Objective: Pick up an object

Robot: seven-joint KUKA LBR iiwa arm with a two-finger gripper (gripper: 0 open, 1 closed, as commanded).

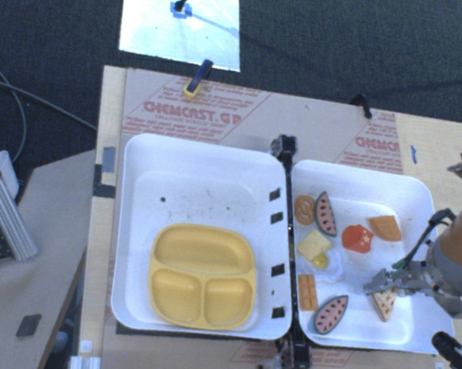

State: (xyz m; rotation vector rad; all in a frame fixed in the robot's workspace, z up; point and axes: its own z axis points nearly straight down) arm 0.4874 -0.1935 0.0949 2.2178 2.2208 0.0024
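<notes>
A wooden bench (248,111) carries two shallow white bins side by side, viewed from above at a slant. Nearest the camera in the right bin (420,193), a watermelon slice (330,314) lies by the front wall, with an orange wafer-like strip (307,292) just left of it along the divider. A pizza wedge (382,304) sits directly under the gripper (392,283), which reaches in from the right on the grey arm (460,262); whether its jaws are wide, narrow or closed on the wedge cannot be told from this angle, since the metal tip overlaps the toy's upper edge. A clear plastic piece (331,269) lies between the strip and the gripper. Further back, a pale yellow cheese-like block (314,247) rests near the divider, a red tomato-like toy (357,238) beside it to the right, and an orange wedge (385,228) behind that. At the far end of the cluster, a second watermelon slice (326,214) stands just beside a pretzel (304,208). In the left bin (145,169), a yellow three-compartment tray (203,275) lies toward the front. Beyond both bins, printed cardboard (223,112) covers the bench top, a yellow-and-blue clamp (198,79) at its far edge, and a pale sheet (183,19) on the dark floor.
</notes>
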